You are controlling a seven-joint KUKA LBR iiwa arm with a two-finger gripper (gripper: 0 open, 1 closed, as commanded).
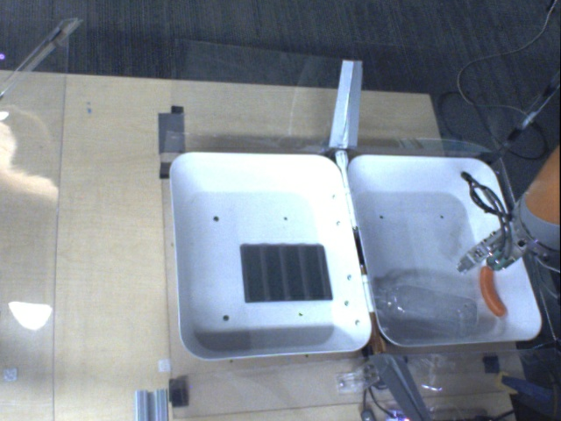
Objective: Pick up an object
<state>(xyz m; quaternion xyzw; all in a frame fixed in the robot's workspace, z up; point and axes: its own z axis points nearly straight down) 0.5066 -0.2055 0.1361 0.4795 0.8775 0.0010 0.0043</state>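
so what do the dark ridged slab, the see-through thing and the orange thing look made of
Dark slab: matte, ribbed, likely rubber or foam; no glare.
See-through item: clear glossy plastic, perhaps a bottle; the bin floor shows through it.
Orange piece: smooth, slightly shiny, probably plastic or rubber; too small to be sure.

Pale wooden bench (88, 261), dark carpeted floor (219, 7), soft glare
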